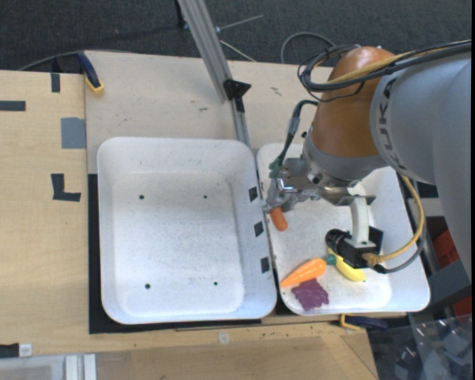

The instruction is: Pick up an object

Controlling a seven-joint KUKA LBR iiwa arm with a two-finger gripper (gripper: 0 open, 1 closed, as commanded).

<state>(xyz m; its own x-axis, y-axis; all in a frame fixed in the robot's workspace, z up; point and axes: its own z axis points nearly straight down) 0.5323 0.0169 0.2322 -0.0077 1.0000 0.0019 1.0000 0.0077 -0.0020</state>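
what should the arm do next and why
Probably lift straight up a little. The gripper sits right over a small orange piece near the right bin's left wall; a short rise would show whether it comes along.

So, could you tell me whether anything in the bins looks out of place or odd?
Nothing stands out. The carrot, purple piece and yellow piece lie in the right bin, with a small orange piece under the end effector.
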